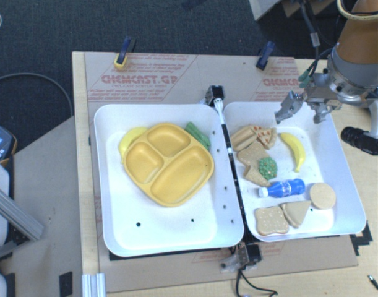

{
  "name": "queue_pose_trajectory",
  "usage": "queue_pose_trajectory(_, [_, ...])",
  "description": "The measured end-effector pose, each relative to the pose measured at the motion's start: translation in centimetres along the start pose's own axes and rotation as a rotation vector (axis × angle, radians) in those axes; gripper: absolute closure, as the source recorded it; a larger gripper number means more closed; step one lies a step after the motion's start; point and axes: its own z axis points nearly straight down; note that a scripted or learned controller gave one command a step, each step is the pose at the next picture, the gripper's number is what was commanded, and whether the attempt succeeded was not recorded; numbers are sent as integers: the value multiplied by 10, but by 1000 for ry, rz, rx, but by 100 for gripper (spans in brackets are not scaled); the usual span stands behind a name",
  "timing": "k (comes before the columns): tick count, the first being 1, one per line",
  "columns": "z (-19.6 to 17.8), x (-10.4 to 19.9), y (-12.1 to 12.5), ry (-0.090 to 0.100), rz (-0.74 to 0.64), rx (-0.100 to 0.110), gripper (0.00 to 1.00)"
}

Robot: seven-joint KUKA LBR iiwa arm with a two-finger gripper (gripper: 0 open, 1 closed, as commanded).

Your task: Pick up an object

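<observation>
My gripper [304,112] hangs over the far end of the right bin [346,184], open, with nothing between its fingers [287,109]. Just below it lies a yellow banana [294,150]. To the banana's left are a pizza slice [262,133] and tan bread pieces [247,142], with a green broccoli piece [266,166] lying on one of them. Nearer the front are a blue bottle [283,189] on its side, a round cracker [323,196] and two toast pieces [271,220].
The left bin [114,221] holds a yellow divided plate [169,163], with a green vegetable [198,135] at its far right edge and a yellow item [129,140] under its left side. A black divider [227,159] runs between the bins. Blue clamps [122,53] grip the far board edge.
</observation>
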Motion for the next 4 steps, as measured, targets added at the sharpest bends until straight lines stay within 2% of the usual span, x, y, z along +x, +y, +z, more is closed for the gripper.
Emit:
queue_pose_trajectory(1, [-6,0,2,-1,-2,-11,0])
queue_pose_trajectory(2, [57,3,-1,0,-2,-4,0])
queue_pose_trajectory(4, [149,-7,5,0,-2,-5,0])
